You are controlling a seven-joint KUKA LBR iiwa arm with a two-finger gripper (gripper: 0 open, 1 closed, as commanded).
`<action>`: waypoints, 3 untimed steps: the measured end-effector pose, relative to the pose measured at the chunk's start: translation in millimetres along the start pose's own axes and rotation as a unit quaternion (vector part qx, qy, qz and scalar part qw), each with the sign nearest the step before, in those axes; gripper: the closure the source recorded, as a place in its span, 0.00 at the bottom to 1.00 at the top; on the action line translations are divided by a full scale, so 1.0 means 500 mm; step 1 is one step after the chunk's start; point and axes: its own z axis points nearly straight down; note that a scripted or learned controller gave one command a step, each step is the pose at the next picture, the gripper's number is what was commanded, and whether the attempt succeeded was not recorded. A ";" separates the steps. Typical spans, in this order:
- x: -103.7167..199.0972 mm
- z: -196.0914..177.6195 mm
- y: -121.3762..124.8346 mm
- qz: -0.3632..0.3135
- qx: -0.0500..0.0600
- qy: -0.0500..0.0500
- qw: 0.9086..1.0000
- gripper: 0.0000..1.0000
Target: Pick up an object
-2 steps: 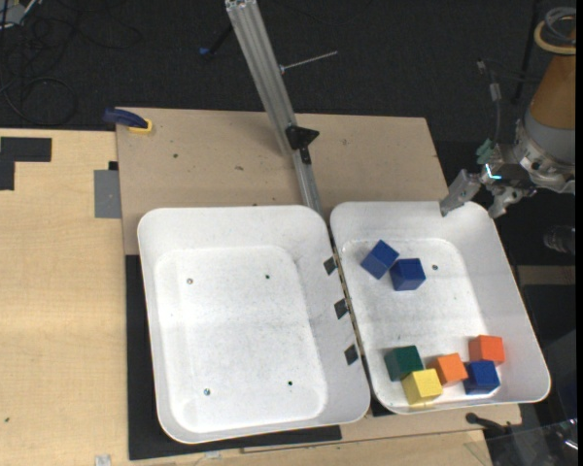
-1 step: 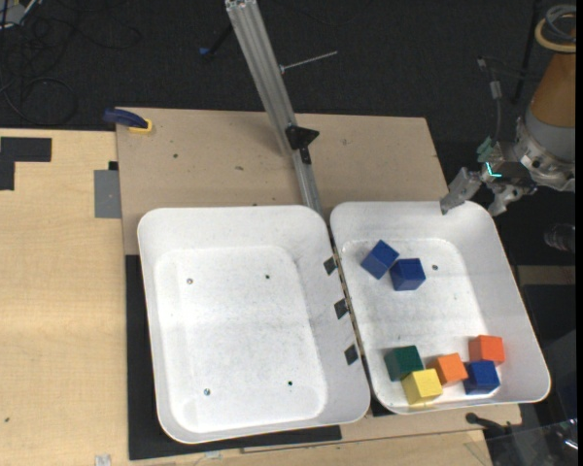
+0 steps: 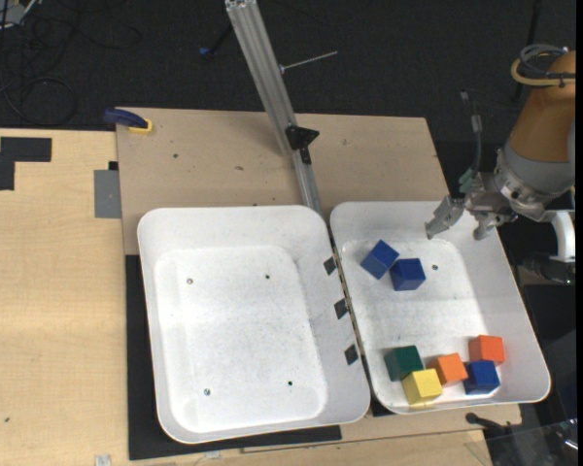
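Hand [image 3: 463, 217] spread and gripping nothing above the right white plastic bin [image 3: 525, 328]
Two dark blue cubes [image 3: 394, 265] lie touching in that bin's upper half, just below and left of the hand; a green, yellow, orange, red and blue cube cluster [image 3: 447, 367] sits well apart at the near rim

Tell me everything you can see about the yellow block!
The yellow block is a small cube with smooth, plain sides, maybe painted wood or plastic. It sits flat in the right bin, down near the front rim. It is turned a little, so a corner points toward the camera. It looks pressed up against the green block behind it and the orange block beside it. The gripper is far from it, at the bin's back edge.
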 end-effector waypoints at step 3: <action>0.002 0.177 -0.017 0.002 -0.003 0.000 1.000 1.00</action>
